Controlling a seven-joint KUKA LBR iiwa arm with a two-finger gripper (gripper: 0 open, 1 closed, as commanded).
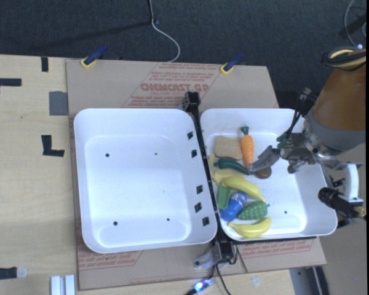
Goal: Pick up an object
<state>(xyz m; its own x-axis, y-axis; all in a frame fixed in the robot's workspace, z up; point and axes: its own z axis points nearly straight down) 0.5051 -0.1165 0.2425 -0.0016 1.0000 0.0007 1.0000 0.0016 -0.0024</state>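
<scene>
The gripper (pixel 264 163) hangs low in the right bin (pixel 295 223) beside the carrot (pixel 247 147), its opening impossible to tell, and since the toys lie crowded touching, a descent could nudge neighbours and miss

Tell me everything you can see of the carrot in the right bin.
The carrot is a small orange toy with a green stem tip, plastic-looking and smooth. It lies flat in the right bin, stem toward the far wall, its length running front to back. Its left side sits against a tan bread-like piece. Its near end meets the dark green item. The gripper is just to its right.
</scene>
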